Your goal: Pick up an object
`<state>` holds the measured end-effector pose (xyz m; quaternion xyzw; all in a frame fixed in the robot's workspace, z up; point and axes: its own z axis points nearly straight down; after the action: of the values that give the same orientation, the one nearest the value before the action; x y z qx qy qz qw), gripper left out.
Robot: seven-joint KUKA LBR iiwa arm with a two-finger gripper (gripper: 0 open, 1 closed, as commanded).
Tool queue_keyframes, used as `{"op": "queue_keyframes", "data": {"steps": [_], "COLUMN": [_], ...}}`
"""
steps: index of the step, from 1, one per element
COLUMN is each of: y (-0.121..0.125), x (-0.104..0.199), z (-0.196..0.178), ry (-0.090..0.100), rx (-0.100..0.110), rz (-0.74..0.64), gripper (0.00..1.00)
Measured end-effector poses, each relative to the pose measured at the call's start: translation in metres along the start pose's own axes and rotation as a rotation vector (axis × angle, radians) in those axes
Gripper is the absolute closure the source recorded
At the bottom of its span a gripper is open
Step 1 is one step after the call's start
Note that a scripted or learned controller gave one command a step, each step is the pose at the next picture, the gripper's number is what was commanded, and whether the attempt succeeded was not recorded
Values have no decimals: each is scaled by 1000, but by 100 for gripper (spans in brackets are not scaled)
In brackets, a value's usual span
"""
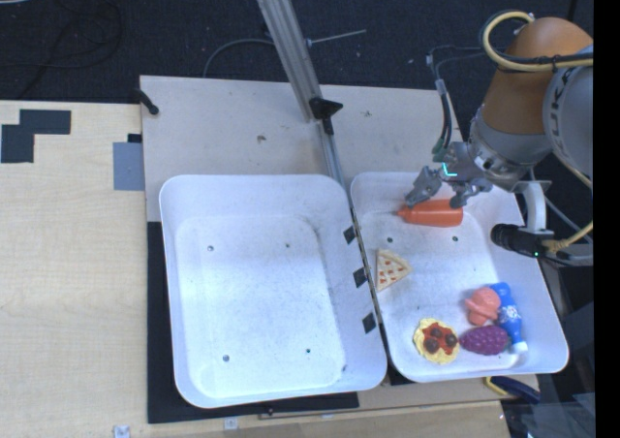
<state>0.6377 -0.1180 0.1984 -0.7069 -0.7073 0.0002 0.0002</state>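
Two bins: shallow white trays sit side by side on the bench, the left bin (257,291) bare-floored, the right bin (542,354) holding every toy.
My arm: grey with an orange band (538,63), it reaches in from the right and bends down over the right bin's far end.
My claw (445,194): fingers spread apart and pointing down, one on each side of the carrot's upper edge. Nothing is pinched between them, so I hold nothing.
Carrot (433,215): an orange toy lying flat near the far wall of the right bin, directly under my fingertips. I judge it my target, since it lies well apart from the rest and leaves room to close.
Pizza slice (390,270): flat, near the bin's left wall.
Near-corner cluster: purple grapes (484,339), a yellow tart (436,339), a pink-orange fruit (481,305) and a blue bottle (508,315) crowd together, harder to grip singly.
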Motion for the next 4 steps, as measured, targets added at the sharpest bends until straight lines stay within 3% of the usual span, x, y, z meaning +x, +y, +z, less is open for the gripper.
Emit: {"op": "queue_keyframes", "data": {"steps": [1,3,4], "y": [0,-11,-10], "x": [0,5,4], "z": [0,103,90], "ry": [0,1,0], "rx": [0,5,0], "rz": [0,0,2], "gripper": [0,0,100]}}
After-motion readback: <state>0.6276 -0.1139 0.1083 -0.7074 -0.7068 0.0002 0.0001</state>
